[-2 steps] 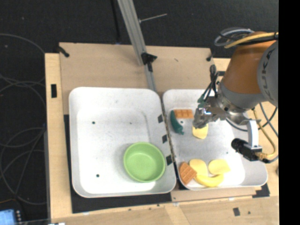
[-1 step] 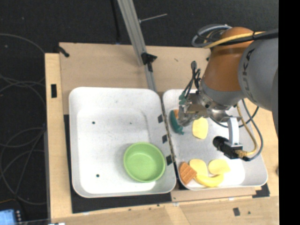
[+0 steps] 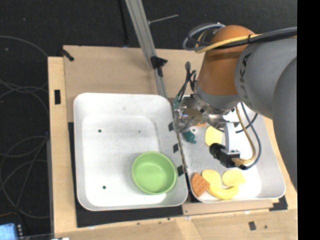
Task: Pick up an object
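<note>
Your likeliest target, the yellow banana [image 3: 222, 190], is lying near the right bin's [image 3: 267, 184] front edge, long axis running left-right, touching an orange waffle block [image 3: 200, 184]. Your gripper [image 3: 187, 126] is hovering near the divider; grip state unreadable.

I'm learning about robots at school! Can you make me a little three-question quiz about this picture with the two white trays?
1. True or false: the green bowl sits in the left bin.
2. Which bin is the gripper over? A) left B) right C) neither
3. Fill in: beside the yellow pieces at the near edge of the right bin lies an ______ waffle-like piece.

Key
1. True.
2. B, it hangs over the right bin, close to the wall shared with the left one.
3. Orange.
</note>
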Available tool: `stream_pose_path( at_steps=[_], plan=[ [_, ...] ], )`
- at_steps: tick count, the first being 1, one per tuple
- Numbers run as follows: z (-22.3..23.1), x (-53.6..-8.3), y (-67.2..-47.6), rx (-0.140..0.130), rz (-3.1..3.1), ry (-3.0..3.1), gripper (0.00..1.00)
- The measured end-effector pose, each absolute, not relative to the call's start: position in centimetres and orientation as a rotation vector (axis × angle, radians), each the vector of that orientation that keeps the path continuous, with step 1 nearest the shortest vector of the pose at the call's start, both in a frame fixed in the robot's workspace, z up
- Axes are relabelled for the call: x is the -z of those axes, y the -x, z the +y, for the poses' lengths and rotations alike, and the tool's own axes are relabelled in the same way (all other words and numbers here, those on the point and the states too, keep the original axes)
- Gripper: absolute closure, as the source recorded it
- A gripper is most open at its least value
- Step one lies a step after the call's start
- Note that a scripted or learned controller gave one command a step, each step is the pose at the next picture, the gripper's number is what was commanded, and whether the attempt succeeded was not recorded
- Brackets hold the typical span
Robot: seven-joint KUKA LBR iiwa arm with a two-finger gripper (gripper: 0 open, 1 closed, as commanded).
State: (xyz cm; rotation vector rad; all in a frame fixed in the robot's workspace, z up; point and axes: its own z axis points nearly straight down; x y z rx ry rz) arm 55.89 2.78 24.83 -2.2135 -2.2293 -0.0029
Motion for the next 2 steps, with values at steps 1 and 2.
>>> stream_pose_path(
  at_steps=[1, 2],
  plan=[
    [7.54, -23.62, -57.17, 0.001, -2.229, 2.215, 1.00],
    [7.20, -23.69, -57.14, -0.002, -2.226, 2.219, 0.00]
  ],
)
